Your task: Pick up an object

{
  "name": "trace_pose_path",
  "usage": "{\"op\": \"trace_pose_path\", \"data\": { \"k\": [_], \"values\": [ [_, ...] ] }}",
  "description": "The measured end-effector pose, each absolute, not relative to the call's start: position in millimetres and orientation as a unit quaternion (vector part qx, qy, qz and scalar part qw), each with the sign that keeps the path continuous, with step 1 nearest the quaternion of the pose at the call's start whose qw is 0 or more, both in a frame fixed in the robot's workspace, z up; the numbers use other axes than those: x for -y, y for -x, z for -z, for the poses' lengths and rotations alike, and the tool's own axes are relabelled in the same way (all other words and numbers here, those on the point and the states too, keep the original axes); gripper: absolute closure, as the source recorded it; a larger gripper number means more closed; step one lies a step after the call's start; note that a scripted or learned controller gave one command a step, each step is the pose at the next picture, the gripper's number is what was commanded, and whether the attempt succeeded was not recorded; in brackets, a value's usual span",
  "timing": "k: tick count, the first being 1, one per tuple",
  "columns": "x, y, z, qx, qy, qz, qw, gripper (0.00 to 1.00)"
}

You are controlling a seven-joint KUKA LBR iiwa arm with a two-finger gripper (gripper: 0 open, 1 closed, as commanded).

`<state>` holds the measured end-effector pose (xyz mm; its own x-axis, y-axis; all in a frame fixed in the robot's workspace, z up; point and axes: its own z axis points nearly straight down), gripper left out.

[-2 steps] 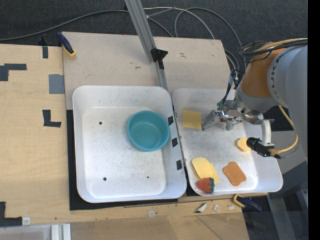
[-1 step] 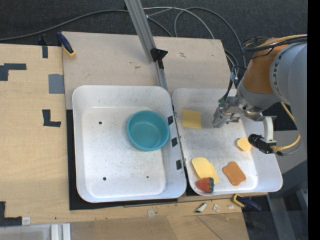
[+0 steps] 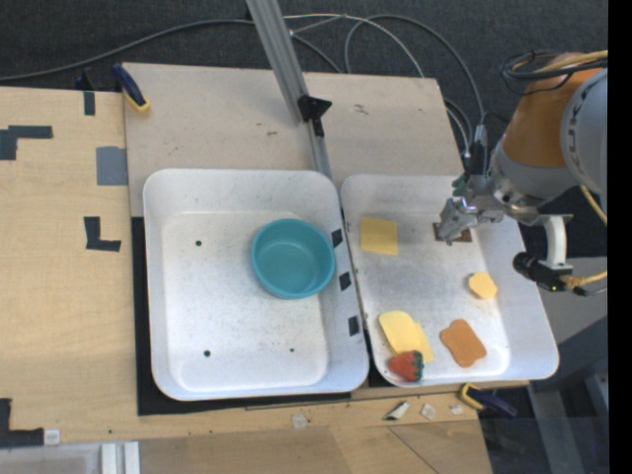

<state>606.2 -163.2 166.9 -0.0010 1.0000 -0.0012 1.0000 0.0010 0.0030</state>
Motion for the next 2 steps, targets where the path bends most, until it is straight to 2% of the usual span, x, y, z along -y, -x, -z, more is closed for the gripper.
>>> {"op": "trace_pose_path", "data": {
  "k": [1,2],
  "values": [
    [164,-598.4,-215,-0.707,-0.707,-0.0008,0.002,1.0],
    [164,-598.8,-228,-0.707,-0.707,-0.0002,0.0,1.0]
  ]
}}
